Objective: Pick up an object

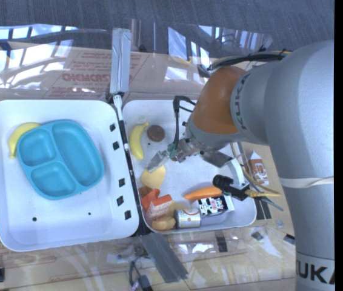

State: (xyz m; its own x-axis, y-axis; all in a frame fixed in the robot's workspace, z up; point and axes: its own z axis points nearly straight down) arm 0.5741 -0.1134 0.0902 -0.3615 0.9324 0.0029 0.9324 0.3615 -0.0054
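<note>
Blue 3-compartment plate (59, 157) in left bin (14, 229), banana (20, 135) tucked under its edge.

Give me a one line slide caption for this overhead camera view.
KUKA arm's gripper poised in the right bin above toy food; blue plate in left bin.

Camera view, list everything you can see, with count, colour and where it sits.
bins: two, white, side by side on the bench
divided plate: one, blue, left bin
bananas: two, yellow, one behind the plate in the left bin, one at the right bin's left edge
round disc: one, brown, right bin, beside the banana
yellow piece: one, right bin, middle
carrot: one, orange, right bin
can: one, silver, right bin's near edge
carton: one, black and white, beside the can
arm: one, grey with orange band, over the right bin
gripper: one, above the yellow piece
</note>
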